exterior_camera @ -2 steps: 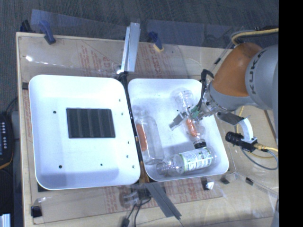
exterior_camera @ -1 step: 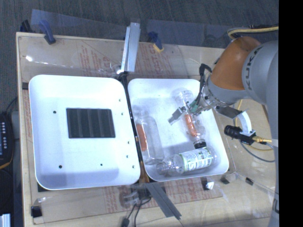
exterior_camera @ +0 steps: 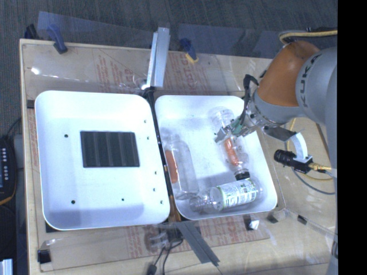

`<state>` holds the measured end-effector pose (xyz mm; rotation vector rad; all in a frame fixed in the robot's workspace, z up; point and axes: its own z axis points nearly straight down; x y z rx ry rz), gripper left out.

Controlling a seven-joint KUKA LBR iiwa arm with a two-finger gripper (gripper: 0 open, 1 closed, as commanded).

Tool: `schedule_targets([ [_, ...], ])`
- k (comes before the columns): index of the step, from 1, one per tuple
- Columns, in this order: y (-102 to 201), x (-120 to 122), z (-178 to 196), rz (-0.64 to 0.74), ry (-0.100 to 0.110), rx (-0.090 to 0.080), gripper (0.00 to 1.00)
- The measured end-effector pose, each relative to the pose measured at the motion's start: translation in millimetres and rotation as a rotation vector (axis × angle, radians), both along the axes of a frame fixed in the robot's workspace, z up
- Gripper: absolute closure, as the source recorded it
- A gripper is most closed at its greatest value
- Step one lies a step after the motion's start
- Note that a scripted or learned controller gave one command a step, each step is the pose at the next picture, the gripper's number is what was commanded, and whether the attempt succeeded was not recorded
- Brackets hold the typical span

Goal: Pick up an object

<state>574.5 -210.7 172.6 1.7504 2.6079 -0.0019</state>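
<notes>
Clear bottle (exterior_camera: 231, 195), labelled, lying at bin front; gripper (exterior_camera: 231, 132) state unclear.

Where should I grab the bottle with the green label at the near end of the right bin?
Grip the green-label bottle across its labelled middle, coming straight down from above. It lies on its side along the bin's near wall, so the long sides look freest. The gripper is further back.

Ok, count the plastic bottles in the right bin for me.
3, all clear plastic: one along the left wall, one lying across the near end, and one under the gripper by the right side.
</notes>
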Motion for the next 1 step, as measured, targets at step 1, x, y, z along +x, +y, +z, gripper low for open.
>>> schedule_targets([
  [1,0.5,14.9,-58.7,-0.155,0.004,0.003,1.0],
])
